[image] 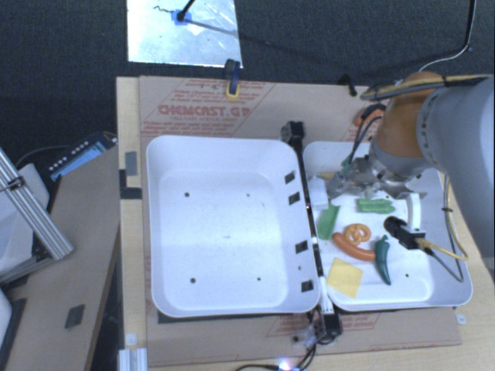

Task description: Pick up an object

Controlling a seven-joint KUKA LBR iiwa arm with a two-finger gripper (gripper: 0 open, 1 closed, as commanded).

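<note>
Under both bins: brown sheet [205,108] on the table, printed "CHEMCAST GP" in red | left bin [224,149] and right bin [452,284] side by side | arm [456,126] over right bin's far half | tool [357,182] low there, opening cannot be told, nothing seen held | right bin holds yellow square [345,277], orange sausage [349,246], green block [328,221], dark green pepper [383,261], green strip [375,205] nearest the tool

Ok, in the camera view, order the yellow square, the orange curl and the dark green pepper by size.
Largest to smallest:
1. yellow square
2. orange curl
3. dark green pepper
The last two look close, so that order is unsure.
</note>
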